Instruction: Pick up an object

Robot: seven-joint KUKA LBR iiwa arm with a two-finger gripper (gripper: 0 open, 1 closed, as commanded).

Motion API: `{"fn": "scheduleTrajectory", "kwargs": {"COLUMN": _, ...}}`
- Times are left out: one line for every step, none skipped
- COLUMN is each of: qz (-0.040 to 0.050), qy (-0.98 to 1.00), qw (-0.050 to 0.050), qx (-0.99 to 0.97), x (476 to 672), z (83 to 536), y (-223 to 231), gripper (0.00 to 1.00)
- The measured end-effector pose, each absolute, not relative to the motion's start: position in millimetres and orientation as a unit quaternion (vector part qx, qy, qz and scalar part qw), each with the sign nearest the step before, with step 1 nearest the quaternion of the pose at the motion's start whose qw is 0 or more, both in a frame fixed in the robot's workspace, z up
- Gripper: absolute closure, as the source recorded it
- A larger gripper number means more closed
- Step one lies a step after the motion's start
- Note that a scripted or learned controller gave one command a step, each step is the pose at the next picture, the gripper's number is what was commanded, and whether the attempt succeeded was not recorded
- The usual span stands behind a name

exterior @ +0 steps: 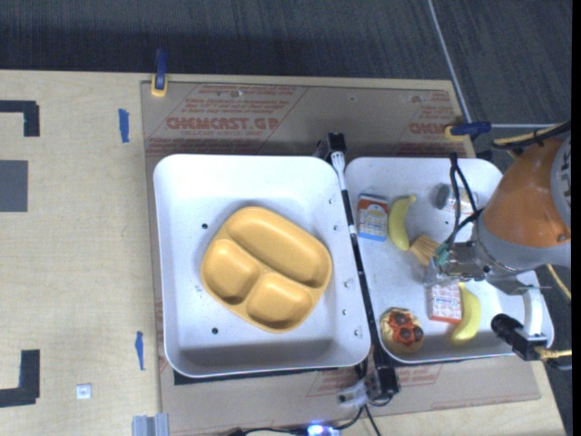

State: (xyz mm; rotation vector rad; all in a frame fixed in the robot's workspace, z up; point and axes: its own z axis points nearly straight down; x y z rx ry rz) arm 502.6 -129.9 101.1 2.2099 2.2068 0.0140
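Two bananas (400, 222) (468, 316) lie lengthwise up the right bin (399, 173); the tool's (442, 260) grip state cannot be told.

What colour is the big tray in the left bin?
Yellow tray, seen in the camera view.

The yellow tray (263, 267) fills the left bin's (177, 184) middle, leaving its edges free. The right bin (386, 173) is crowded: bananas, cartons, the arm (526, 216).
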Motion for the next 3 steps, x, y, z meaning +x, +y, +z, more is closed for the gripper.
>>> {"fn": "scheduleTrajectory", "kwargs": {"qz": 0.0008, "qy": 0.708, "qw": 0.001, "qx": 0.706, "x": 489.9, "z": 185, "y": -72, "gripper": 1.00}}
{"fn": "scheduleTrajectory", "kwargs": {"qz": 0.0006, "qy": 0.708, "qw": 0.001, "qx": 0.707, "x": 489.8, "z": 185, "y": -72, "gripper": 0.00}}
{"fn": "scheduleTrajectory", "kwargs": {"qz": 0.0035, "qy": 0.707, "qw": 0.006, "qx": 0.707, "x": 483.0, "z": 88, "y": -97, "gripper": 0.00}}
